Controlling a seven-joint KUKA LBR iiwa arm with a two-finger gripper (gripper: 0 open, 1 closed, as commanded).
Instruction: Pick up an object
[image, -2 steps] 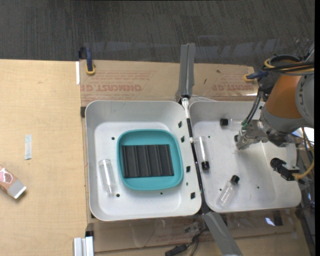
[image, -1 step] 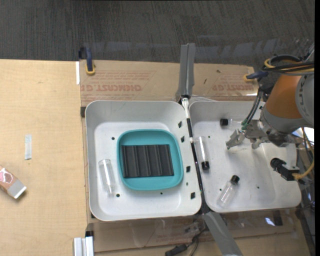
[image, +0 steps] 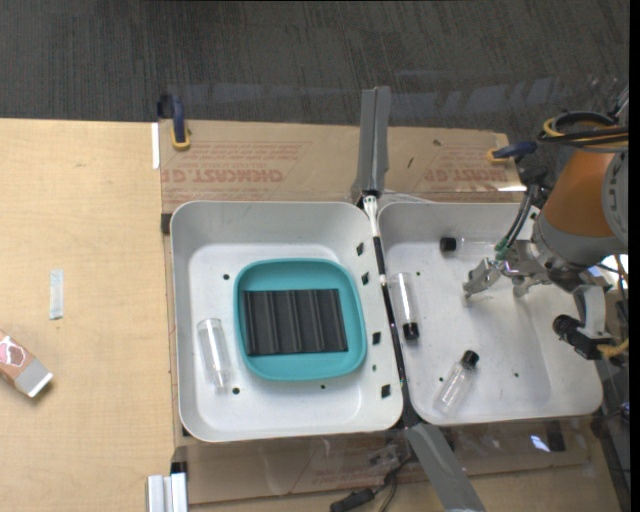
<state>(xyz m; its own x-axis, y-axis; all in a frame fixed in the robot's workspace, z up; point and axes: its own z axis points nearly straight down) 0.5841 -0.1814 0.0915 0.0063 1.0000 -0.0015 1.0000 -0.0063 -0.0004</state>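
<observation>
Bench contents, as recorded from the fixed overhead camera.

Left shallow white bin (image: 190, 300): a teal square tray with a dark ribbed insert (image: 298, 320) was seated at the centre. A clear plastic vial (image: 212, 350) was laid just beside the tray's left edge, lengthwise, nearly parallel to that edge.

Right shallow white bin (image: 520, 395): three items were noted. A clear tube with a black cap (image: 404, 305) was laid along the left wall, cap toward the near side. A small clear bottle with a black cap (image: 455, 380) was laid tilted near the front, cap pointing up and right. A small black cap-like piece (image: 448, 243) was placed near the far wall, well apart from the others.

Arm: the grey arm with the orange band (image: 585, 195) was entered from the right. The two-finger metal gripper (image: 497, 275) was positioned low over the right bin's upper middle, pointing left. Nothing was seen between its tips; whether the claw was spread or closed could not be told.

Surroundings: a small white strip (image: 56, 295) and a pink-and-white packet (image: 22, 365) were laid on the tan board (image: 80, 200) to the left.
</observation>
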